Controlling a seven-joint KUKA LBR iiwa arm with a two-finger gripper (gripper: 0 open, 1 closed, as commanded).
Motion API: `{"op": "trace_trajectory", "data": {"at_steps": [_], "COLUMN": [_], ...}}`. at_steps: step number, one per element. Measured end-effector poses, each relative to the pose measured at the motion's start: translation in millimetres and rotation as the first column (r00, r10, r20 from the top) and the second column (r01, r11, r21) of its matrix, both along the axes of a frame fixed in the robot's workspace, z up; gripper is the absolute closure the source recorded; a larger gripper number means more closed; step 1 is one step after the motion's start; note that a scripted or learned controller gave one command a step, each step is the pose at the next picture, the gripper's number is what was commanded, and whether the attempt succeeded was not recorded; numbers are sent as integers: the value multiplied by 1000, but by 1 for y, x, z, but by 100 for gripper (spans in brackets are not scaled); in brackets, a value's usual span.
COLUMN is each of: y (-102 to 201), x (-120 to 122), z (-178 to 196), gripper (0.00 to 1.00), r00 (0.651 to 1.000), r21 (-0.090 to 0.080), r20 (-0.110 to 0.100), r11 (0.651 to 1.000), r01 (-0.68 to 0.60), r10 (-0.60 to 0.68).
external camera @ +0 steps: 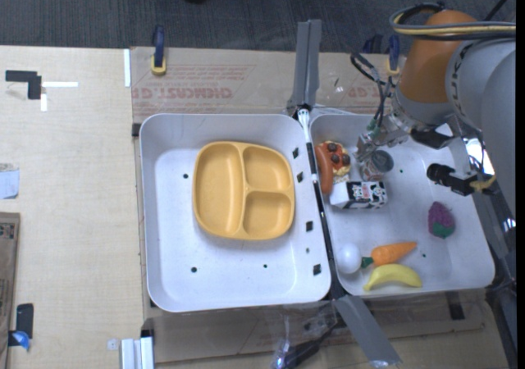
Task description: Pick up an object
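Note:
My gripper (371,154) hangs low in the right bin (467,273), near its back left part. Just left of it lies a hot dog toy (331,164), and a small black-and-white carton (359,194) sits directly in front of it. A purple grape bunch (441,219) rests toward the right side. Along the front lie a carrot (394,252), a banana (392,278) and a white egg (349,258). Nothing shows between the fingers.
The left bin (168,273) holds a yellow divided plate (244,189). The grey arm with its orange band (431,64) fills the upper right, over the right bin's back edge. A metal divider (308,64) stands between the bins at the back.

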State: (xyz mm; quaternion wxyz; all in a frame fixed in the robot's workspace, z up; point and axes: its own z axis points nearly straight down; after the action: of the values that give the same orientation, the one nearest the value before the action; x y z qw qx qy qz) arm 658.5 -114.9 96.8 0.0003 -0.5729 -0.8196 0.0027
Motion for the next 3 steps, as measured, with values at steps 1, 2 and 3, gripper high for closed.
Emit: {"op": "trace_trajectory", "data": {"at_steps": [1, 2, 3], "y": [-19, -19, -47], "x": [-19, -19, -59], "z": [18, 18, -6], "gripper": [100, 0, 0], "r00": [999, 999, 996], "r21": [4, 4, 4], "r20": [0, 0, 4], "r11": [999, 999, 996], "r01": [-39, -39, -94], "r10": [39, 39, 94]}}
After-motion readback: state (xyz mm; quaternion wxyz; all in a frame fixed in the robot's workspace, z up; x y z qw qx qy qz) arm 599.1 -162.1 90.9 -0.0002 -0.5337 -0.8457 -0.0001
